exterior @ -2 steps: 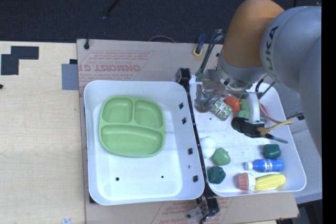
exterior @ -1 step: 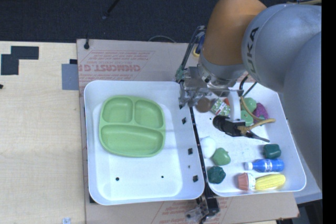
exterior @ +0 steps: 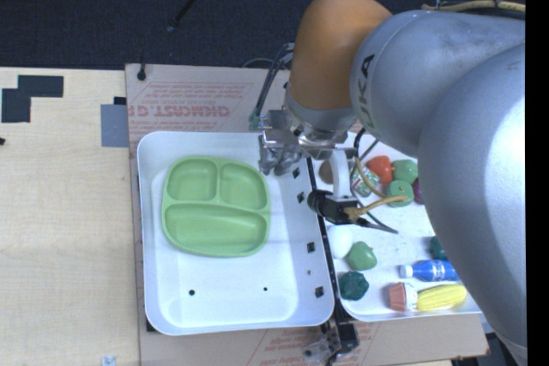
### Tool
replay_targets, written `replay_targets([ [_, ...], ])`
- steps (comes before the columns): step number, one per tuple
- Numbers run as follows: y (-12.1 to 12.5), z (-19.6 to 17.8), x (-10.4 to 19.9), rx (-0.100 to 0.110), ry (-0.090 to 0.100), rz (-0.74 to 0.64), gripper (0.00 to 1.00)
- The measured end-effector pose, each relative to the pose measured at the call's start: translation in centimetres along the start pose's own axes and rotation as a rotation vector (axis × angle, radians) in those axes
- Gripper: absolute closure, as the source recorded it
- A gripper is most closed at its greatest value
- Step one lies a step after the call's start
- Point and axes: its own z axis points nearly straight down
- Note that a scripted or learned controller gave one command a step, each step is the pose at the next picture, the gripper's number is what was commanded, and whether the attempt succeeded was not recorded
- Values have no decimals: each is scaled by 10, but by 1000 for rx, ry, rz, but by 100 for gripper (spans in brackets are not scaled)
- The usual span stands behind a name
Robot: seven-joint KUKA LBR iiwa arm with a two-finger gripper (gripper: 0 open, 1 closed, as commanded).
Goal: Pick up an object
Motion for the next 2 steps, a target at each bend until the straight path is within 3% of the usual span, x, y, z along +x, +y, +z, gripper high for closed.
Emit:
replay_targets([
  [2,-15,-9,8,2,-2,7,100],
])
